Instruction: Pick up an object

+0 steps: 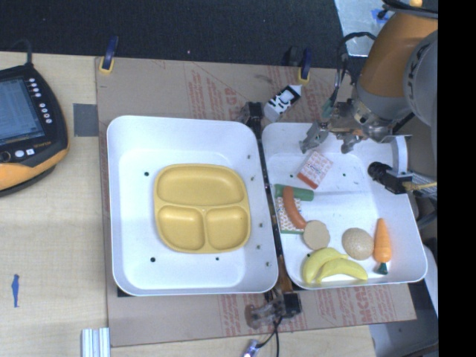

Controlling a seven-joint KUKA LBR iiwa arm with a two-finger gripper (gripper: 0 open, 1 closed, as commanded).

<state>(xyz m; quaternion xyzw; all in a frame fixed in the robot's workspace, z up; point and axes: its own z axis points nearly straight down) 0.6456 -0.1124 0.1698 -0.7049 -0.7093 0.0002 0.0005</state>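
I see the jaws [332, 134] spread open and gripping nothing, over the far end of the right bin [405, 222], just above a small flat red-and-white packet [314, 169]. Nearer in that glossy white bin: a smooth sausage [294, 207], round cookie [316, 235], potato [358, 243], tapered carrot [381, 240], curved bananas [332, 265]. Left bin [130, 199] holds a yellow three-compartment plastic tray [201, 206].

Yellow tray [201, 216], orange carrot [381, 241], yellow bananas [332, 266].
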